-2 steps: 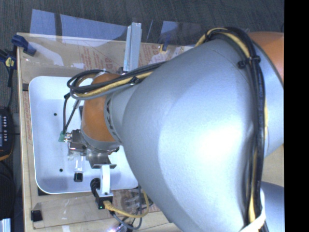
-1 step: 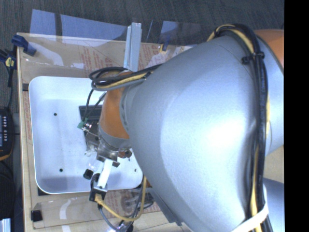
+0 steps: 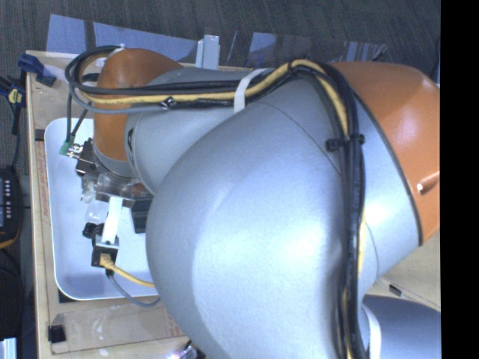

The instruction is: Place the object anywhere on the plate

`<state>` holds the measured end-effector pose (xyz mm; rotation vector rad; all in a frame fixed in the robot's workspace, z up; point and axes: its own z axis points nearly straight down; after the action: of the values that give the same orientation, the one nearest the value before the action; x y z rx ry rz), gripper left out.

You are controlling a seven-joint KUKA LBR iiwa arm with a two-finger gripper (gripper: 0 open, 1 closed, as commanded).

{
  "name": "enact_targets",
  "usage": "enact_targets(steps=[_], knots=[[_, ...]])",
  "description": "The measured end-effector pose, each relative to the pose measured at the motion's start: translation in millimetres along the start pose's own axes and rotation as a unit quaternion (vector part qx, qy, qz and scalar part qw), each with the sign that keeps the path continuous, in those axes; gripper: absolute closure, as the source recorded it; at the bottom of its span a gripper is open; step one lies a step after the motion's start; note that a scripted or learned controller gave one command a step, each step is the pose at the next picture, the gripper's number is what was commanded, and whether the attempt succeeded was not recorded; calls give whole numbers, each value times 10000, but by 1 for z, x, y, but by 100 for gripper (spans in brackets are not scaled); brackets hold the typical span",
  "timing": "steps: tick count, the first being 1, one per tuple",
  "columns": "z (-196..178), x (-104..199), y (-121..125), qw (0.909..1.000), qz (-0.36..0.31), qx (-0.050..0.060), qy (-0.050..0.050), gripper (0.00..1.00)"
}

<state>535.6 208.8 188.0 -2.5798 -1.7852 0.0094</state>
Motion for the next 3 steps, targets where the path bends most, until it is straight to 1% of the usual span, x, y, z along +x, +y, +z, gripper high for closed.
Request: enact_targets(steps=[1,2,3], knots=[[40,-53,-4,9992,390,5,-5,100],[4,-69,44,9956,-938,-11,5,100],[87,-38,53,10000,96,14,-9,100]])
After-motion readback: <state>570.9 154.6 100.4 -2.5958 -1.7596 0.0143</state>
